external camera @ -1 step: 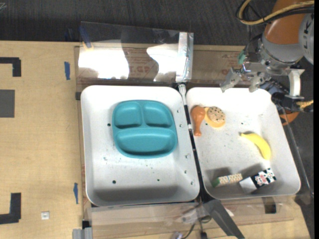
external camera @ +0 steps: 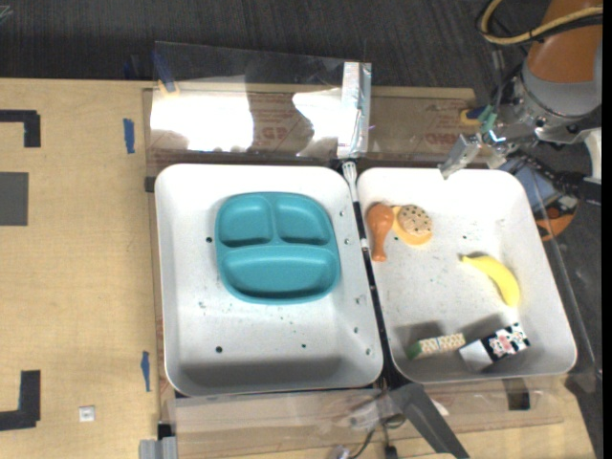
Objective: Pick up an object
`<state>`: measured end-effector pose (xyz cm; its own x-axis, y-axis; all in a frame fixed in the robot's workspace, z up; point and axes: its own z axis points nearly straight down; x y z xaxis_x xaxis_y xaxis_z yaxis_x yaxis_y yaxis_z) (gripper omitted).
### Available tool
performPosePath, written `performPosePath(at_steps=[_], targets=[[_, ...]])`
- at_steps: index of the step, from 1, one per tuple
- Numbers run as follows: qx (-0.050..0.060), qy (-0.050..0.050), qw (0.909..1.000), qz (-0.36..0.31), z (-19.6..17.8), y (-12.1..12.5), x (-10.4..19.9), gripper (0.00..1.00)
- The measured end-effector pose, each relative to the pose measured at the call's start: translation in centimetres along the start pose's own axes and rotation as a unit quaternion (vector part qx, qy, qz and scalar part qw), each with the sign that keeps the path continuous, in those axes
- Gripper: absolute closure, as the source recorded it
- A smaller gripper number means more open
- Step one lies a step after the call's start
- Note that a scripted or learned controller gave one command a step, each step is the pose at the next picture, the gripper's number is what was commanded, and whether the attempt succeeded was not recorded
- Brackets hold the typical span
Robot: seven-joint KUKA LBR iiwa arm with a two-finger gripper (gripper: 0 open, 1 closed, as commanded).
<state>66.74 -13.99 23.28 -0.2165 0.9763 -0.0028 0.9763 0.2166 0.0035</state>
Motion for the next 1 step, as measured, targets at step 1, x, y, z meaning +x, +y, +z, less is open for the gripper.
performPosePath(at_steps=[1], targets=[[-0.002, -0.001, 0.9999, 0.016, 14.41, -2.5, -3.27, 0.0]])
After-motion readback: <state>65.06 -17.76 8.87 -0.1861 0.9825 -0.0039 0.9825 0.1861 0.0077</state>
